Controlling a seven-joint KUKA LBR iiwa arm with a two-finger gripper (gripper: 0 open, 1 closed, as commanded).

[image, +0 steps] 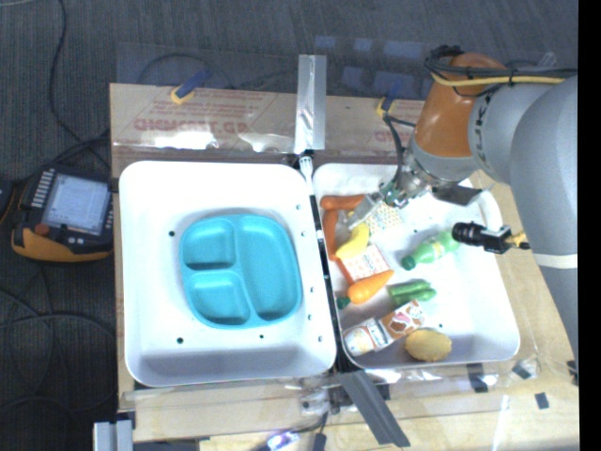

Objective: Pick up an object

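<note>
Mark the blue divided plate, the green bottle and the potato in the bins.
blue divided plate (239,269): camera view, left bin, on the ridge between its compartments.
green bottle (430,251): camera view, right bin, middle of its body.
potato (428,345): camera view, near edge of the right bin, centre of its skin.

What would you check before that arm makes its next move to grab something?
1. Claw over the right bin, where the items lie: ok.
2. Claw open or shut: cannot tell.
3. Anything held in the claw: cannot tell.
4. One clear target: not ok; the yellow item and orange carrot are crowded together.
5. Easier picks apart from the pile, such as the green bottle or potato: ok.
</note>
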